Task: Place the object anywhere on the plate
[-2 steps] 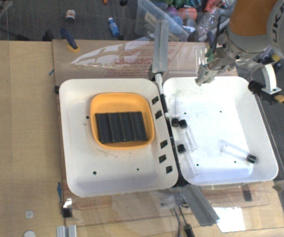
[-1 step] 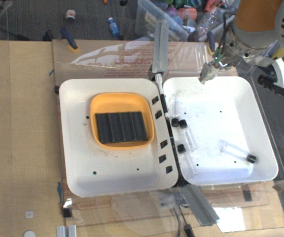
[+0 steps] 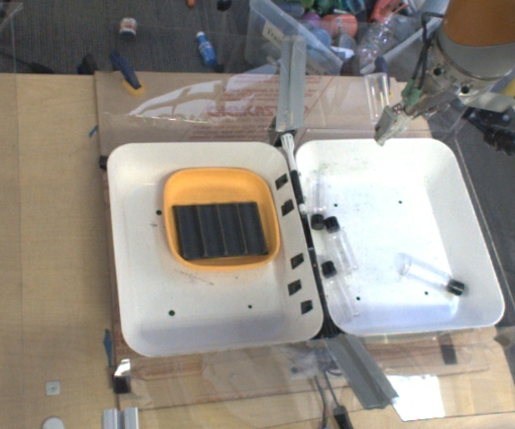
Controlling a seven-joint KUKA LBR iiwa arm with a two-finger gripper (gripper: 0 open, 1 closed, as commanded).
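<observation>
Already, dark ridged block (image 3: 220,231) on yellow plate (image 3: 179,191); claw (image 3: 390,125) above right bin's (image 3: 472,206) rim, grip unclear

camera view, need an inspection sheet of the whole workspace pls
surface: wooden bench bearing a left bin and a right bin, side by side.
job's things: orange plate in the left bin, with a dark ribbed block lying on it.
clutter: clear tubes with black caps in the right bin, one near its lower right, others by the divider.
gripper: gripper above the right bin's far edge, with nothing seen between its fingers; open or shut unclear.
cables: some near the bottom edge.
surroundings: clear tub of coloured items behind the bins; small tools on the floor.
</observation>
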